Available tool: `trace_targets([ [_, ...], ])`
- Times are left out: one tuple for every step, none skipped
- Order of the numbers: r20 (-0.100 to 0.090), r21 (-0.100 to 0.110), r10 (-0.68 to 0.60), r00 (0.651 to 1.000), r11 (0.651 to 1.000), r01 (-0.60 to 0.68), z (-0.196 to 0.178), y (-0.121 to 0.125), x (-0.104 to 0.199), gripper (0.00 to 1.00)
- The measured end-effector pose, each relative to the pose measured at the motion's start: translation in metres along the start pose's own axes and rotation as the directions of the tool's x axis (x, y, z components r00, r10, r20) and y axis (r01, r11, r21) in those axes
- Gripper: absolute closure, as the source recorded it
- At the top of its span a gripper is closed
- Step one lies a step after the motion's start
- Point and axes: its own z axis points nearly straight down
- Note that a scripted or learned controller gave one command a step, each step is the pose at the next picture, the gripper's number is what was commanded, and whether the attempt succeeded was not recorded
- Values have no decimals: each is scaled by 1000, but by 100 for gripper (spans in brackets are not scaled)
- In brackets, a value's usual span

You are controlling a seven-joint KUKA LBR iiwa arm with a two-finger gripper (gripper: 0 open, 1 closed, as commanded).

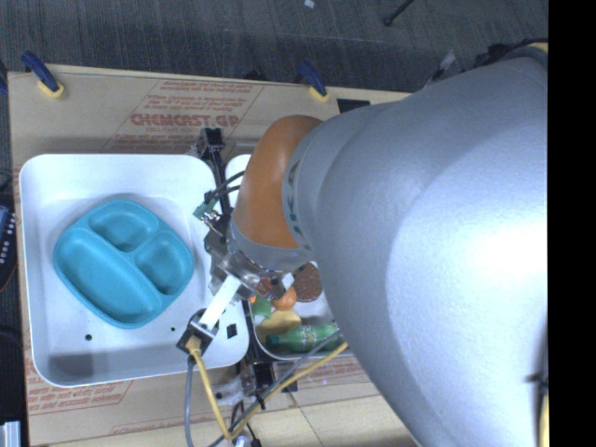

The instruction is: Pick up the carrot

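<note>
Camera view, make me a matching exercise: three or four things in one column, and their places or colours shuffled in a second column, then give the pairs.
Things:
1. Blue three-compartment plastic plate
2. Orange band on the grey arm
3. Blue clamp
4. Green item

Descriptions:
A. On the cardboard's far left corner
B. Under the arm in the right bin, partly hidden
C. Lying in the left white bin
D. Just above the wrist

Pairs: 1-C, 2-D, 3-A, 4-B

Even overhead light fell on the bench; the white bin glared faintly, while the looming grey arm appeared soft and grainy.
</note>
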Motion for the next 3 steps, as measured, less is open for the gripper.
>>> trace_targets([
  [4, 6, -6, 1000, 1000, 6, -9, 1, 0, 100],
  [7, 14, -19, 1000, 1000, 19, -19, 0, 1, 100],
  [-1, 2, 400, 917, 917, -400, -1, 8, -6, 100],
])
